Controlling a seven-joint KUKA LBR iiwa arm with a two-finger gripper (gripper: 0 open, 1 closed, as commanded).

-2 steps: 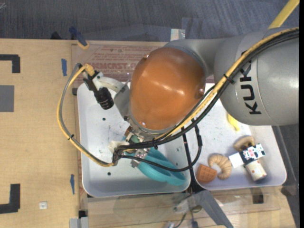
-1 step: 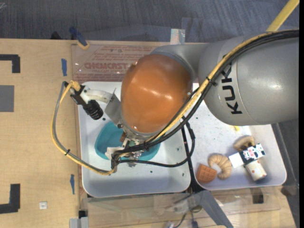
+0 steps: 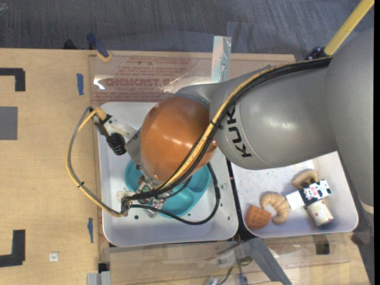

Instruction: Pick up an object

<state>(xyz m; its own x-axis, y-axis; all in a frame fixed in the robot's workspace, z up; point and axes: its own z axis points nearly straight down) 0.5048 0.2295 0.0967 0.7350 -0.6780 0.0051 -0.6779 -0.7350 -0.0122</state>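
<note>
The grey KUKA arm reaches in from the right and covers much of the scene; its orange band hangs over the left white bin. The gripper is low inside this bin, mostly hidden under the wrist, so it cannot be told whether it is open or closed, or if it holds anything. Just beneath it lies a teal bowl, of which the rim is seen on the right and lower side of the wrist. A yellow and black cable loops from the wrist out over the left edge of the bin and returns to the gripper.

The right white bin holds four small things close together: a black and white cow-patterned toy, a croissant touching it, an orange waffle-textured piece beside the croissant, and a small brown piece above.
</note>
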